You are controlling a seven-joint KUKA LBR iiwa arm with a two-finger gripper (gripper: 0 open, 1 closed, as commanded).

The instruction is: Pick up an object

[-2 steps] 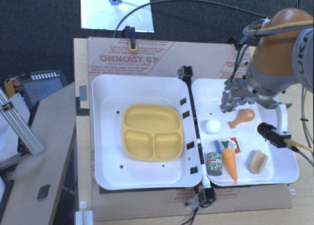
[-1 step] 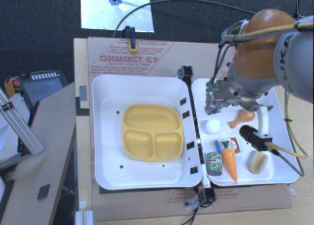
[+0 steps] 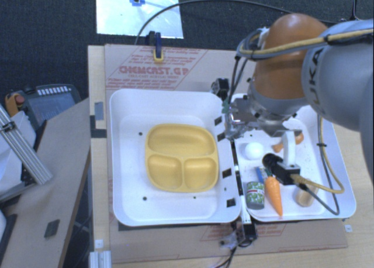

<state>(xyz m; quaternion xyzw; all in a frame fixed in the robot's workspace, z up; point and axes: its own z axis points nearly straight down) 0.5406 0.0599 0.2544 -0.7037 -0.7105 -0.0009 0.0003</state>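
The right bin (image 3: 342, 193) holds several small objects. A white ball (image 3: 253, 150) lies near its left wall. An orange carrot (image 3: 274, 195) points toward the front, beside a small can with a green label (image 3: 255, 195). A tan piece (image 3: 302, 196) rests by the carrot, and an orange-and-white piece (image 3: 290, 143) stands behind it. My gripper (image 3: 231, 125) hangs under the big orange wrist, over the wall between the two bins, left of the white ball. Nothing shows in its grasp.
A yellow three-compartment plate (image 3: 181, 157) lies in the middle of the left bin (image 3: 125, 202). A black fitting on a tan cable (image 3: 281, 169) sits over the right bin by the carrot. The grey arm (image 3: 339, 68) covers that bin's back right.
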